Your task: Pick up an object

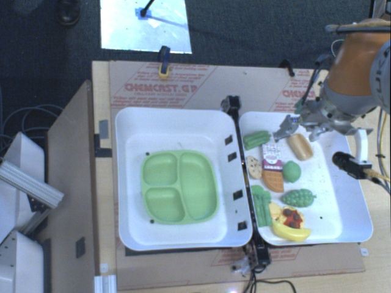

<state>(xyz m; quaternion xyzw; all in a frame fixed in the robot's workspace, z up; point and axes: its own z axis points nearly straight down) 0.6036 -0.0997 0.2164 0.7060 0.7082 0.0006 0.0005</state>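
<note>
Just below gripper [297, 127]: bread roll [300, 146]

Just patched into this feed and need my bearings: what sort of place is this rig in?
Probably a robotics lab test bench, not a kitchen. The food in the right bin looks like toys, such as a banana; a green divided tray lies in the left bin; both sit on a paper-covered sheet over dark carpet.
</note>
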